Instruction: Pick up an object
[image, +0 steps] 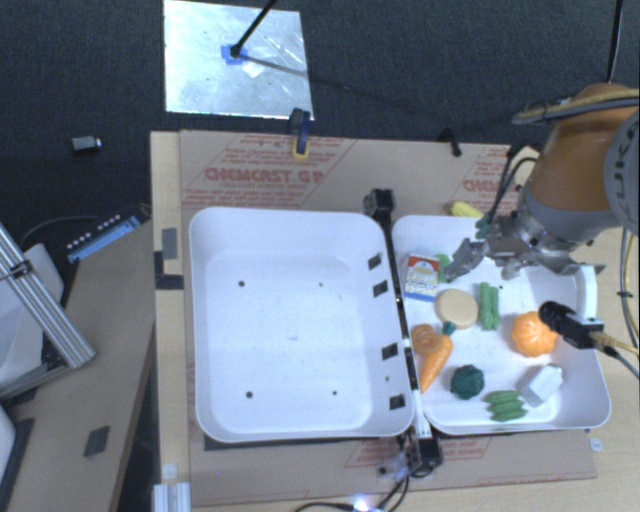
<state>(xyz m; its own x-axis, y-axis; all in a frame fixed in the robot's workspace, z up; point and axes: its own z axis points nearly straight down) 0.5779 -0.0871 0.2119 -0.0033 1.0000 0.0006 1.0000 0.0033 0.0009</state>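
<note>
While the arm (585, 160) reaches in from 3 o'clock, its claw (466, 258) hangs over the upper part of the right bin (600, 395), toward that bin's 11 o'clock corner. Whether the claw is wide or narrow cannot be told from this angle; nothing is seen between its tips.

Contents of right bin, clock positions taken from the bin's centre:
- small carton (421, 277) with red and green print, at 10 o'clock, just beside the claw on its 8 o'clock side.
- pale round disc (457, 307), near centre, just below the carton.
- green stick (488, 306), upright in the view, touching or nearly touching the disc at its 3 o'clock side.
- orange ball (532, 335) at 3 o'clock, with a black part of the arm's fittings (566, 324) just beside it.
- carrot (432, 352) at 8 o'clock, its tip pointing toward 6, lying along the divider wall.
- dark green lump (467, 381) at 6 o'clock, near the carrot.
- green pod (506, 404) at 5 o'clock, by the bin's lower rim.
- white block (542, 385) just beside the pod, at its 2 o'clock.

A yellow item (464, 210) lies on the bin's upper rim at 12 o'clock, partly hidden.

Left bin (205, 330) sits side by side with the right one, walls touching along a black clip strip (392, 300). Both rest on a cardboard sheet (265, 170) on the worktop (100, 340).
</note>
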